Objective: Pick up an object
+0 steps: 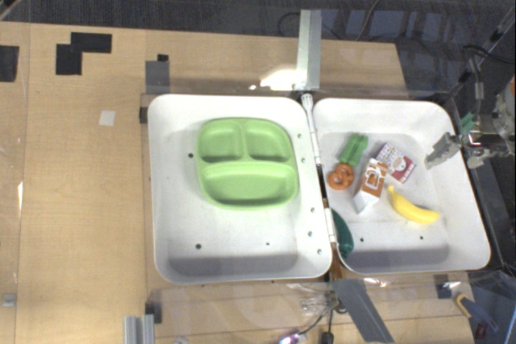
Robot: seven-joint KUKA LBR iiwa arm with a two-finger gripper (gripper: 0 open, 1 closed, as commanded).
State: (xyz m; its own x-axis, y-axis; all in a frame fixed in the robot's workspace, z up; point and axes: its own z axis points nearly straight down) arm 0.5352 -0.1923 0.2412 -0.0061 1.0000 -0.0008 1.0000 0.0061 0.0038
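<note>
The right bin [419, 113] holds several small objects. A yellow banana [412, 207] lies toward its front right. Next to the banana are a small white and orange carton [370, 183] and a red and white packet [394, 161]. A green pickle-like piece [352, 149] and an orange pretzel [340, 176] lie near the bin's left wall. A dark green object [343, 234] rests at the front left corner. My gripper [444, 150] hangs over the bin's right side, to the right of the packet and above the banana, and nothing is visibly held in it.
The left bin [173, 238] carries a green divided plate [246, 161] in its middle. A metal post [310, 52] stands behind the seam between the bins. Cables and the arm's mount crowd the right edge of the bench.
</note>
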